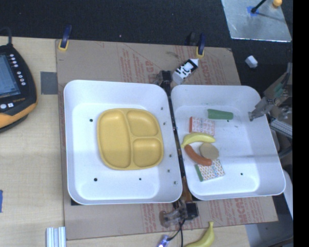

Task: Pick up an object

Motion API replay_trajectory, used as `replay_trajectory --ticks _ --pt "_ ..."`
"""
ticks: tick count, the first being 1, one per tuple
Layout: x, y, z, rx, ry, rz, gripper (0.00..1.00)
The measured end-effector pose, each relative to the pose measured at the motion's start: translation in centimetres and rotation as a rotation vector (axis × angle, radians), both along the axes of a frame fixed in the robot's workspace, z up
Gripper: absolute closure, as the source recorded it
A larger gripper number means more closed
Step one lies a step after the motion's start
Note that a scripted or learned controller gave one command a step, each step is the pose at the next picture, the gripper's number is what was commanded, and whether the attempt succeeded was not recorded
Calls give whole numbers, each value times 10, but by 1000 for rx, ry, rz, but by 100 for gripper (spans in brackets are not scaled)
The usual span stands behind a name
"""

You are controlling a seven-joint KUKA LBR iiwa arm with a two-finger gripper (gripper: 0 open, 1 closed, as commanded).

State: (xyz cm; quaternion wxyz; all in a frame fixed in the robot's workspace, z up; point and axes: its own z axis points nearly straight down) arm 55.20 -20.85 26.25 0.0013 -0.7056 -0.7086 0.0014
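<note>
White plastic makes up both bins, and the right bin (257, 143) holds everything worth picking: a banana (198, 139) lying curved near the middle, a red sausage-shaped piece (197, 156) just below it, a round tan piece (209, 151) touching both, a green block (219, 115) toward the far wall, a small red-patterned packet (201, 124) above the banana and another printed packet (210, 171) under the sausage's lower end. The gripper (258, 112) sits at the right bin's far right rim, well apart from the cluster, with nothing visibly between its tips; how far apart they stand I cannot tell at this size. I judge the task to be at its opening step, the approach, with no object yet chosen or touched. The next move calls for travelling left over the bin and descending on one item; the green block looks easiest, standing alone and nearest the arm. The banana, sausage and tan piece crowd each other, so closing on one risks nudging its neighbours. In the left bin (77, 138) lies a yellow divided tray (130, 138), out of the way. Off the bins, a teach pendant (7, 89) rests at the left edge and a second banana (203, 237) lies on the cardboard in front.
</note>
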Motion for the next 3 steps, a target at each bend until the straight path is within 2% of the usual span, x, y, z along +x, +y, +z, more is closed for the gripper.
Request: replay_trajectory --ticks 1,2,3 --pt "-43 75 -65 0 1 2 0" --pt "-20 106 -153 0 2 2 0" --pt "-20 105 -143 -2 3 6 100"
